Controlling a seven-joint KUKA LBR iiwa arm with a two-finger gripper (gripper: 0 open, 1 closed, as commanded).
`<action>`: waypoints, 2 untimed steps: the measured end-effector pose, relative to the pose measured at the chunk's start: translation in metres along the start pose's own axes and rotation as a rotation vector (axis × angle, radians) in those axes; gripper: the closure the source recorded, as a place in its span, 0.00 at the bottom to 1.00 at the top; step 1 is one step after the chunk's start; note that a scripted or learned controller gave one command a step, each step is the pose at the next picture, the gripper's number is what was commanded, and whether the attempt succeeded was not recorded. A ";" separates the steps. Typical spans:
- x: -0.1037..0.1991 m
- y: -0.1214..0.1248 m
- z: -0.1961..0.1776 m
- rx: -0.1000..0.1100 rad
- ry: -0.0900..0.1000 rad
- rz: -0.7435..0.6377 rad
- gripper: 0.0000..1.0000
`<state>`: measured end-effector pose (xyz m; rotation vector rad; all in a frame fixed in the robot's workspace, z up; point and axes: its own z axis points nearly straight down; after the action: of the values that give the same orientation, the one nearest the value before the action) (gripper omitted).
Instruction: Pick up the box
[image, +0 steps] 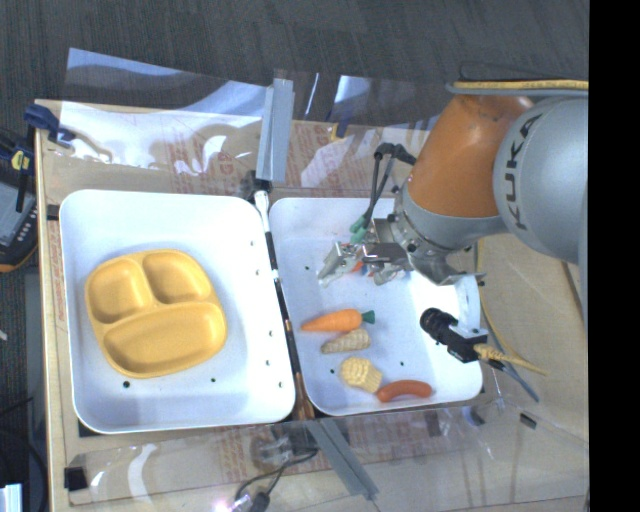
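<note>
Gripper (356, 258) is down in the right bin (300, 228), in the bin's upper middle, just right of frame centre. Arm (470, 170) comes in from the upper right with the orange band above the wrist, and it covers the bin's upper right corner. I can't tell whether the gripper is spread or pressed together. The metal parts bunch up under the wrist and the angle is poor.

Box: I can't pick it out with confidence. A small green piece (353, 229) shows just above the gripper, close against it, and an orange-red speck sits right at the gripper. Either may be part of the box; I can't confirm from this view.

Rest of the right bin, all lower in the frame than the gripper and apart from it:
- carrot (335, 321) lies crosswise about mid-bin, green top pointing right
- pale ridged piece (346, 343) is just under the carrot
- yellow corn chunk (361, 376) is below that, near the bin's lower edge
- red sausage-shaped thing (404, 391) is just right of the corn chunk, along the lower edge

Left bin (75, 215) takes the left half of the frame, side by side with the right bin. A yellow divided plate (155, 311) lies flat in it, left of bin centre. It has three compartments, two small ones on top and one large below.
</note>
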<state>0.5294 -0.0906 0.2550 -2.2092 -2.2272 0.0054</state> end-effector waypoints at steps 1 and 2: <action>-0.103 0.028 0.033 -0.002 -0.001 -0.072 0.00; -0.119 0.093 0.108 -0.002 -0.001 0.034 0.00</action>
<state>0.6226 -0.2088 0.1468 -2.2485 -2.1908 0.0043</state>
